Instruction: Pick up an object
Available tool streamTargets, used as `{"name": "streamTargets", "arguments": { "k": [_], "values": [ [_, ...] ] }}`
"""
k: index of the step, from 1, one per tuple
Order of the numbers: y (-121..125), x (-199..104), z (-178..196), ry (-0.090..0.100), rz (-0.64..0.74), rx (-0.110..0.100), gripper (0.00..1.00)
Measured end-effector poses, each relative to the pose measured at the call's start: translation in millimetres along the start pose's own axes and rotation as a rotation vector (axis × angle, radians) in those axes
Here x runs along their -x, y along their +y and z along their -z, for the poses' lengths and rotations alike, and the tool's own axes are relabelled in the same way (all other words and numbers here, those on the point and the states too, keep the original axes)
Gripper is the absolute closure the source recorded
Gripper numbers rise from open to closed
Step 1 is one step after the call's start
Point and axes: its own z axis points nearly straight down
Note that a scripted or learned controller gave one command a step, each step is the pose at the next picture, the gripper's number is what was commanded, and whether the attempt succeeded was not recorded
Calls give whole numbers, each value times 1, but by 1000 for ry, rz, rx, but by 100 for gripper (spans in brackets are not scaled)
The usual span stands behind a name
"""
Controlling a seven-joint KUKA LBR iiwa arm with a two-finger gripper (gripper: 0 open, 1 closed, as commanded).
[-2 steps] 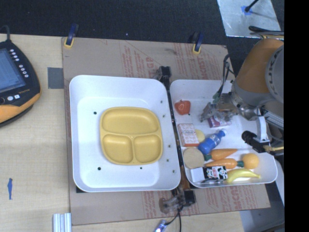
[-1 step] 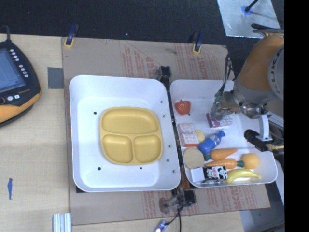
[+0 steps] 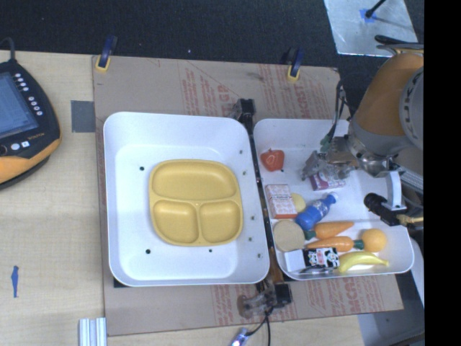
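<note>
Gripper (image 3: 328, 161): low in the far part of the right bin (image 3: 403, 262), over a purple packet (image 3: 320, 182); finger state cannot be told. Nothing seen lifted. Candidates, all resting in that bin: red piece (image 3: 272, 159), blue bottle (image 3: 315, 212), carrot (image 3: 333, 230), banana (image 3: 362, 263); the pick appears not yet done.

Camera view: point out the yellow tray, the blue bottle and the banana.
yellow tray (image 3: 196, 200), camera view, centre divider
blue bottle (image 3: 315, 213), camera view, middle of its body
banana (image 3: 362, 262), camera view, middle of its curve

Wooden bench (image 3: 50, 229), cardboard sheet (image 3: 180, 92), two white bins (image 3: 115, 193), teach pendant (image 3: 21, 121)
</note>
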Motion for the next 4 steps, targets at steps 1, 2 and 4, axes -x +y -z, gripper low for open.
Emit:
{"name": "streamTargets", "arguments": {
  "k": [1, 2, 4],
  "values": [
    [-3, 6, -22, 5, -4, 3, 0],
    [-3, 9, -10, 2, -5, 3, 100],
    [-3, 10, 0, 1, -6, 1, 100]
  ]
}}
